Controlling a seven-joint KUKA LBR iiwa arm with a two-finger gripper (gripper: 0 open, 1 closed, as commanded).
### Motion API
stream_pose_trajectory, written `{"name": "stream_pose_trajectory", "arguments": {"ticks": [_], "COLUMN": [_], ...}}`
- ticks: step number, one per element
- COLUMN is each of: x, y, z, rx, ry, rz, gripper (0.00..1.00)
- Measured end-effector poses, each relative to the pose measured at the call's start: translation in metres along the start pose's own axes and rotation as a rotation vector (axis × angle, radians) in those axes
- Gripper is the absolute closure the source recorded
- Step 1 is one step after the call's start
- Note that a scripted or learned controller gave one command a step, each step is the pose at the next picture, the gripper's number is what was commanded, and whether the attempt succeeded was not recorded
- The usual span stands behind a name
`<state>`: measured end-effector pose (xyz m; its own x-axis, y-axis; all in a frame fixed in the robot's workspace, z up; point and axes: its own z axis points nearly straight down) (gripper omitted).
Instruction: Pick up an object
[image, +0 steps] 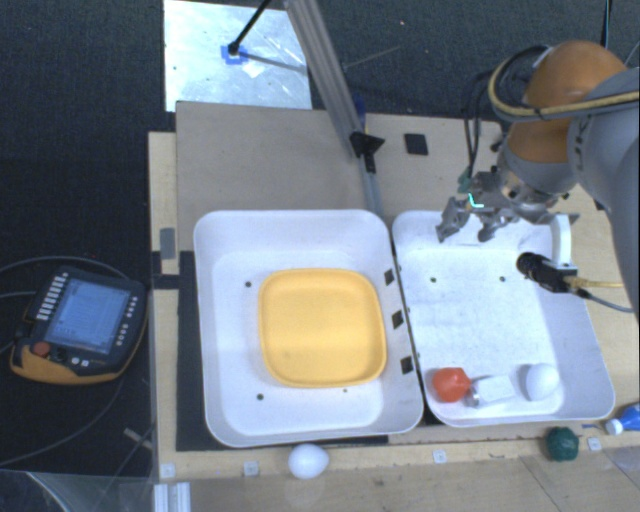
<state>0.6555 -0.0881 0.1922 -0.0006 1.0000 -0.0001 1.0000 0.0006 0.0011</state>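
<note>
Open claw (470, 226) above smooth white bin (500, 330).

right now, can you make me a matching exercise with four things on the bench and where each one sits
Things:
1. yellow plate
2. orange ball
3. green ball
4. gripper

Places:
A. on the bench, outside the right bin's lower right corner
B. over the right bin's top edge
C. in the middle of the left bin
D. near the right bin's lower left corner, inside it

Pairs: 1-C, 2-D, 3-A, 4-B
</note>
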Motion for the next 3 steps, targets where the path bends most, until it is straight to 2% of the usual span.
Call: {"name": "stream_pose_trajectory", "arguments": {"ticks": [1,3], "x": [0.0,0.007], "y": [0.0,0.002], "z": [0.0,0.097], "rx": [0.0,0.004], "ry": [0.0,0.0], "rz": [0.0,0.0], "gripper": [0.0,0.0]}}
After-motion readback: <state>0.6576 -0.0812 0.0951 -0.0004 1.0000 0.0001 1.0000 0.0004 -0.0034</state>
